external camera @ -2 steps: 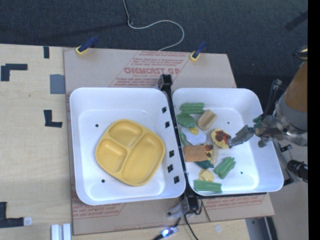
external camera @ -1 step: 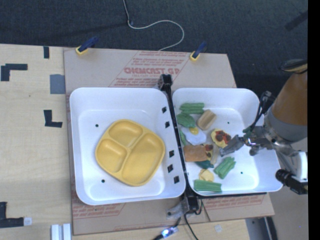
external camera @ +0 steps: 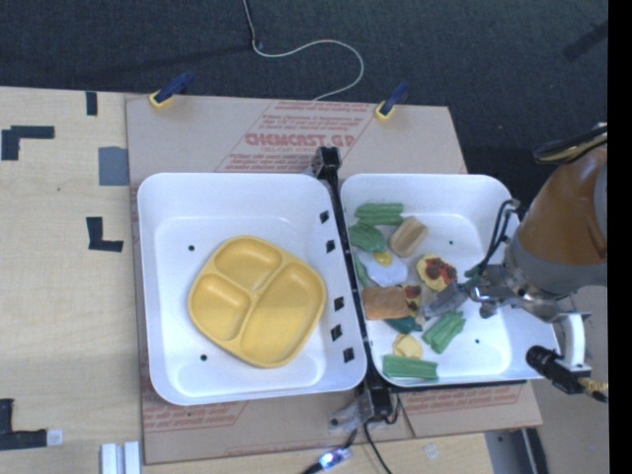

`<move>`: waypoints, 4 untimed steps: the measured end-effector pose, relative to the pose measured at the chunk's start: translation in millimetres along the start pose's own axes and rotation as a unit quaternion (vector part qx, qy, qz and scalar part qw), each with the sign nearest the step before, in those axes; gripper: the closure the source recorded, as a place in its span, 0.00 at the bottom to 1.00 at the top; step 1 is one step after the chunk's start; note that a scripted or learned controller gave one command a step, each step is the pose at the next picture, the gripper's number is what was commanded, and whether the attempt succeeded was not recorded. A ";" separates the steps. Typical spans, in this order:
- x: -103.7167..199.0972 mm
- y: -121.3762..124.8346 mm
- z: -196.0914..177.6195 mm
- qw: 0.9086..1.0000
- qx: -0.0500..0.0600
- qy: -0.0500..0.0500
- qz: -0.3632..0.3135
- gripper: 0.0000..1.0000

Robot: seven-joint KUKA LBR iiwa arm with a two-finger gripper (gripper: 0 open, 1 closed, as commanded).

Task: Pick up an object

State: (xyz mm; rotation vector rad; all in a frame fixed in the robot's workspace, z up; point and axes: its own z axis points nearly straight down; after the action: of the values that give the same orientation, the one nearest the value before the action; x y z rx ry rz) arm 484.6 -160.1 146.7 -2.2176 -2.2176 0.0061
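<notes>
Pincer low in the right bin's toy pile

The pincer (external camera: pixel 456 294) sits among small toy foods (external camera: pixel 407 275) at the right bin (external camera: pixel 494 191); whether it is open or closed, I cannot tell. A yellow divided plate (external camera: pixel 258 300) lies in the left bin (external camera: pixel 163 265).

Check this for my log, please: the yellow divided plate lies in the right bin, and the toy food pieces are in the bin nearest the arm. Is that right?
Not quite. The camera view shows the yellow divided plate in the left bin, not the right one. The rest holds: the toy food pieces lie in the right bin, on the arm's side, where the gripper is reaching.
</notes>
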 end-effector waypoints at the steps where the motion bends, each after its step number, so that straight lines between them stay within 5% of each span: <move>1: -2.1 5.2 61.2 1.000 -0.002 -0.001 0.000 0.00; 2: -2.2 5.4 61.5 1.000 -0.003 -0.001 0.000 0.00; 3: -2.4 5.3 51.5 1.000 -0.004 -0.001 0.000 1.00; 4: -2.9 9.5 -10.6 1.000 -0.005 -0.001 -0.001 1.00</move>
State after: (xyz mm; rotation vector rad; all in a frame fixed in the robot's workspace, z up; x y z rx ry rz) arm 494.2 -163.0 157.3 -2.2221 -2.2256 -0.0028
